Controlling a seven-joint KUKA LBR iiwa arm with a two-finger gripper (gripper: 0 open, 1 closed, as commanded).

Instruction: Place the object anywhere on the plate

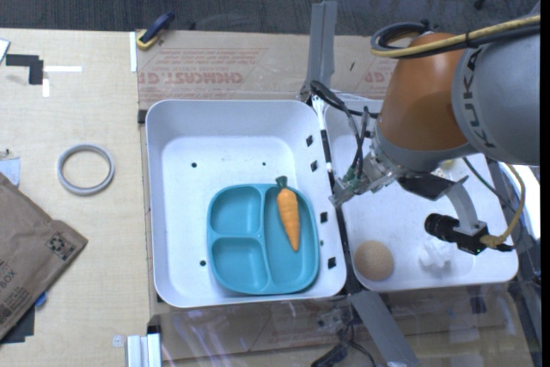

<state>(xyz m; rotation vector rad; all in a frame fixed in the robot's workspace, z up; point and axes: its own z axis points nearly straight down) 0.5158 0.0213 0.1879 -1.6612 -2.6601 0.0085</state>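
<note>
Toy carrot (290, 217) lying lengthwise in the long right-hand compartment of the teal divided plate (245, 245), green top pointing away toward the far rim. Plate resting inside the left white bin (172, 185), toward its near right corner. Grey arm with orange band (430, 99) hanging over the right bin (490, 271), well apart from the plate. Gripper (365, 176) just right of the wall between the bins (fingers too hidden to tell whether apart or together). Tan ball (374, 260) in the right bin, right of the plate. Tape ring (86, 168) on the table, far left of the plate.
</note>
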